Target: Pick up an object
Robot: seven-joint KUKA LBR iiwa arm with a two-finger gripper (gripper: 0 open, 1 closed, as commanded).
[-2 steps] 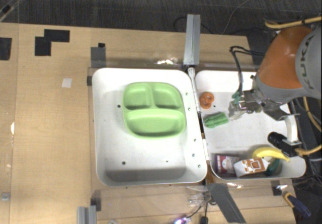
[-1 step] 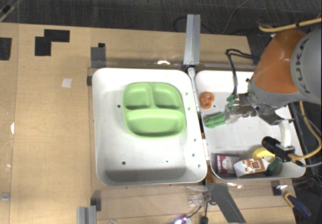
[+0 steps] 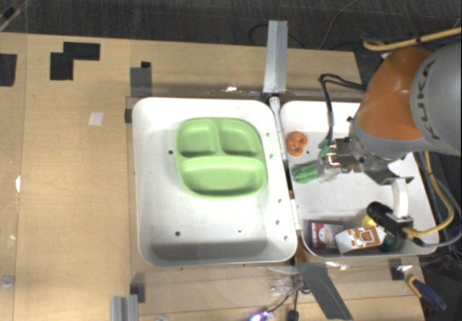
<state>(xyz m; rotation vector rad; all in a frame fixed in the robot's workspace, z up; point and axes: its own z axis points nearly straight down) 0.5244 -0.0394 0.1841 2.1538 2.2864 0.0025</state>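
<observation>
Near the left wall of the right bin (image 3: 433,244), the pincer (image 3: 326,161) meets a green object (image 3: 304,172), which lies to its left, long axis pointing toward the dividing wall. Whether it grasps, I cannot tell.

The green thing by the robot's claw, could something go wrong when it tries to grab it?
Maybe. The green object lies right against the wall between the bins, so the gripper might bump that wall or only clip its end. The orange ball sits close by and could get knocked and roll away.
</observation>
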